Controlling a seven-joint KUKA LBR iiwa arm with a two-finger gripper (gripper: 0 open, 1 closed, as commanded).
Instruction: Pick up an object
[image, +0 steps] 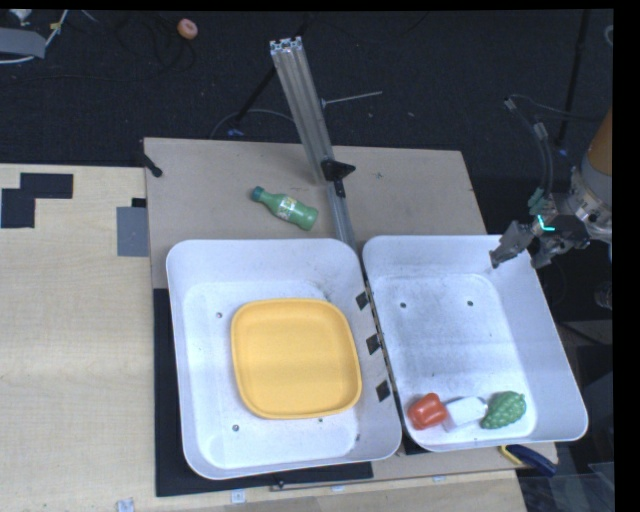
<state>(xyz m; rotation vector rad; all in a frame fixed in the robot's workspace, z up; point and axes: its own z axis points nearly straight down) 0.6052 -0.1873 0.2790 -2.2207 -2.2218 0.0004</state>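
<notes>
Objects for picking sit bunched at the right bin's near edge: a red pepper, a small white block and a green bunch of grapes, touching in a row. The end effector hangs over that bin's far right corner, well apart from them, gripping nothing; whether it is open or closed I cannot tell. A yellow plate lies centred in the left bin, and a green bottle lies on the counter beyond it.
</notes>
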